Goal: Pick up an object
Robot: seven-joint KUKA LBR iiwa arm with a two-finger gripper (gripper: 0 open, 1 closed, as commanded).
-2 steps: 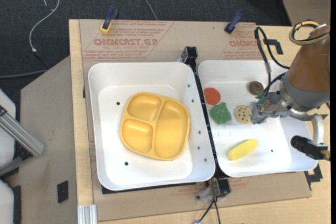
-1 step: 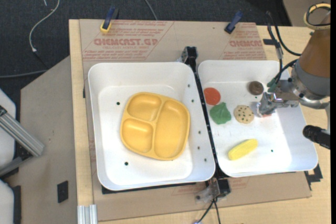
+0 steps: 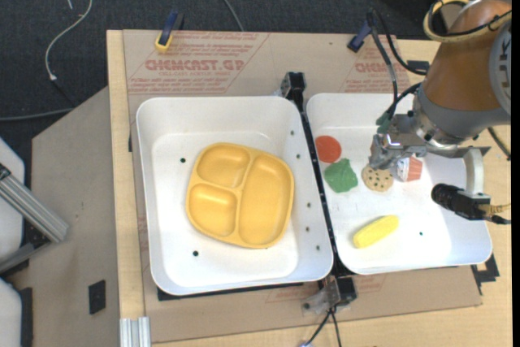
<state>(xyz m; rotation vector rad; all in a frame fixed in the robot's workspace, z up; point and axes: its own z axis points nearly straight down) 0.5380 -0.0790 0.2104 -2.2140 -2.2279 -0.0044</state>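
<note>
Fingers [image 3: 385,160] hover above cookie [image 3: 376,179]; bench board [image 3: 195,61] reads "CHEMCAST GP".

You get even, bright overhead light, mild glare washing out the white bins [image 3: 154,134], soft short shadows, and slightly soft focus, perhaps from compression.

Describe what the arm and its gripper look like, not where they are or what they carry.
The arm is thick and rounded, with a wide orange band above a grey wrist section. Black cables loop along its side toward the wrist. The gripper is a small metallic grey block with dark fittings, much narrower than the arm. No lettering or markings can be made out on either.
</note>
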